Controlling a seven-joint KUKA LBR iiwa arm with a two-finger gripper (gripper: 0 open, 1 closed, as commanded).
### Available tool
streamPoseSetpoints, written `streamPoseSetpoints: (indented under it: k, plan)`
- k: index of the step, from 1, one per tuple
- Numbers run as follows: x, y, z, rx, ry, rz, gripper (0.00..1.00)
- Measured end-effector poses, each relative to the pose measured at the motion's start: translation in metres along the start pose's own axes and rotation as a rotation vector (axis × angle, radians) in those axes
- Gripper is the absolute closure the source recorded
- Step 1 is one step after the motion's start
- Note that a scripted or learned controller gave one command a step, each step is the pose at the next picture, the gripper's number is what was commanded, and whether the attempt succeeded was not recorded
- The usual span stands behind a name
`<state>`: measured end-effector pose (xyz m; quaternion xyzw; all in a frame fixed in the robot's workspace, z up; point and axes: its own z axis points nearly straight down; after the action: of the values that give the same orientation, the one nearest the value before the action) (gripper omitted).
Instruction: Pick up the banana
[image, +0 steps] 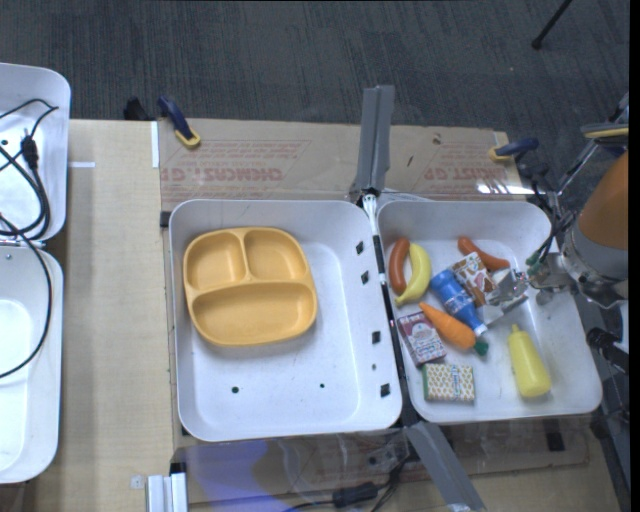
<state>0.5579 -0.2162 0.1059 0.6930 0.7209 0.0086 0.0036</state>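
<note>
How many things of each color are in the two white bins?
Yellow: 3 (plate, banana, bottle)
Orange or red: 3 (hot dog, carrot, second carrot)
Blue: 1 (can)
Mixed colors: 3 (small box, cracker box, packet)
Total: 10

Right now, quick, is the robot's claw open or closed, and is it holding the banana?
Gripper: cannot be told; banana lies apart in the right bin.

Bins glossy white plastic (divided plate matt orange).
</note>
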Motion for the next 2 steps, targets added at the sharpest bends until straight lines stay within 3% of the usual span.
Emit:
streamPoseSetpoints:
  k: [1,2]
  plan:
    - [0.0038,-0.0713,0.0131,0.020,0.005,-0.053,0.00]
    - [0.0016,-0.0711,0.0043,0.019,-0.001,-0.048,1.00]
